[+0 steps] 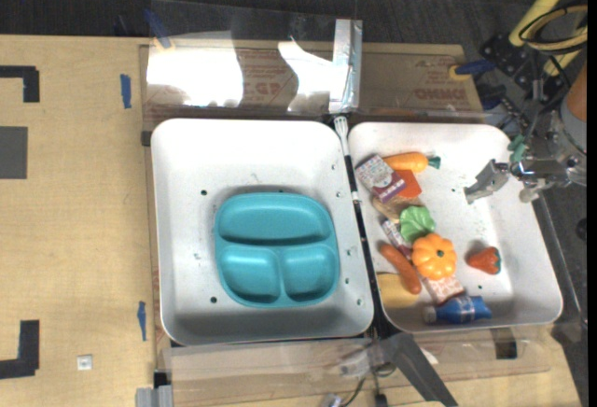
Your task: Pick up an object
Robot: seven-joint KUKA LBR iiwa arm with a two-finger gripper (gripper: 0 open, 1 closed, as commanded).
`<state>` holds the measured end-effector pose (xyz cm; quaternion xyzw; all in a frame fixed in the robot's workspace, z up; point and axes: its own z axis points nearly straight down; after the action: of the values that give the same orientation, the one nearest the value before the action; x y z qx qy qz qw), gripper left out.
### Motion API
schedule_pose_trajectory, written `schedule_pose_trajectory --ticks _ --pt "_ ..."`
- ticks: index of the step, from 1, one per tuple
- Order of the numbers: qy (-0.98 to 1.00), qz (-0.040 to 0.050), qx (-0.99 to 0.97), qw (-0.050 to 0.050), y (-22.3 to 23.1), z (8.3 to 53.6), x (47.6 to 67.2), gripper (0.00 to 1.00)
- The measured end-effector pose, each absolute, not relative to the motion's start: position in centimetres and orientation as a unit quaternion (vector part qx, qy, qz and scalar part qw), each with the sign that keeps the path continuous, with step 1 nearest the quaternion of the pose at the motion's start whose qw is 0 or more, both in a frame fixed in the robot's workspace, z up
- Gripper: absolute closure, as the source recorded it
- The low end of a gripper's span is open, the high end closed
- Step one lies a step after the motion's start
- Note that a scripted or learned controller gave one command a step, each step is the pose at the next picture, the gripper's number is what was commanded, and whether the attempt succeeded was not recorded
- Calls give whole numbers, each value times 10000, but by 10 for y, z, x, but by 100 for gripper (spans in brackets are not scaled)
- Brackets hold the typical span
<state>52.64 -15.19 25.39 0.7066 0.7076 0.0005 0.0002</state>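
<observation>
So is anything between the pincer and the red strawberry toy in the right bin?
Nothing visible. The pincer hangs over the right bin near its right edge, and the red strawberry toy lies apart from the other toys, with bare bin floor between the two.

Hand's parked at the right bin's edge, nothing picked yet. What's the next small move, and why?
Probably ease the hand left and down over the red piece. It lies apart from the pile along the right bin's left side, where the pumpkin, carrot and packets crowd together, so it looks like the least cluttered grasp and the closest to where the hand sits now.
</observation>
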Motion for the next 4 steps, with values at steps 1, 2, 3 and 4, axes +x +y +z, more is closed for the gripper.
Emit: schedule_pose_trajectory --ticks 1,2,3,4 --pt "8259 9 5638 34 -184 269 540 0" --pt "8381 -6 5456 -33 -153 166 570 0" --pt "8594 43 5112 118 -123 105 570 0" --pt "8158 28 5782 91 -142 93 616 0"
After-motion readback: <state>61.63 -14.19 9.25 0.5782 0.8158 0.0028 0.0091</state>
